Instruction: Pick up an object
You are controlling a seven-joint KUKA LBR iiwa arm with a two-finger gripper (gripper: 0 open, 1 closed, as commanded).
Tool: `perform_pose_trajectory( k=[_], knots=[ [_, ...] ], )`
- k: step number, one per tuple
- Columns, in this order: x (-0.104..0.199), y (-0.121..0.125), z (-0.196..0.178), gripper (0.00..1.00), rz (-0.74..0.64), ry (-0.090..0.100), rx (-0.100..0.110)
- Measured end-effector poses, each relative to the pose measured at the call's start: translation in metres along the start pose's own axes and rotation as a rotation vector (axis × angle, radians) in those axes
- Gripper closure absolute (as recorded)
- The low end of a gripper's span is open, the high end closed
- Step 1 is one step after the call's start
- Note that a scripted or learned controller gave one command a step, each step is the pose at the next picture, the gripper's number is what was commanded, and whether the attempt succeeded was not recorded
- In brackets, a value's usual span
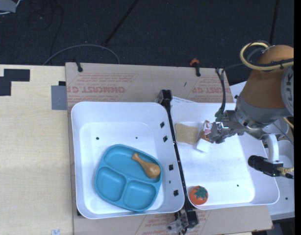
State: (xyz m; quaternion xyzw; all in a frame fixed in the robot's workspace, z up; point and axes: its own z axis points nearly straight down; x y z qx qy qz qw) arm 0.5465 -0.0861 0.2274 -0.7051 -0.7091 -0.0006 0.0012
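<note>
Now, the grey arm (268,97) is reaching in across the right edge of the right bin (229,173) and is holding the gripper (215,131) low over the bin's far left part, where most of the small pieces are lying. Whether the gripper is open or closed cannot be told (its tip is blurring into the clutter beneath it).

The left bin (89,131) is sitting alongside, the two meeting at a dark divider. A blue divided plate (116,182) is filling that bin's near half, lying flat and so giving little to pinch. A tan toy drumstick (146,166) is resting across the plate's right side.

In the right bin a tan block (186,133) is lying close to the left wall, just beside the gripper. An orange-red round toy with a green top (198,195) is sitting in the near left corner, well apart from the gripper and tucked against the walls, probably an awkward reach.

Judging by where the gripper is hanging, the likeliest targets are the two smallest things. A white block (203,146) is lying just beside the tip, toward the near edge. A red-and-white piece (208,128) is sitting right at the tip, though whether it is being gripped cannot be told. The tan block and the divider are crowding that spot, leaving little room to close cleanly.
</note>
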Motion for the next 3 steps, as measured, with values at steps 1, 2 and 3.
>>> perform_pose_trajectory(
  k=[1, 2, 3],
  knots=[
    [0.050, 0.021, -0.008, 1.00, 0.000, 0.000, 0.000],
    [0.107, 0.040, 0.001, 1.00, 0.002, -0.002, 0.001],
    [0.165, 0.051, 0.010, 1.00, 0.001, -0.002, 0.002]
  ],
)
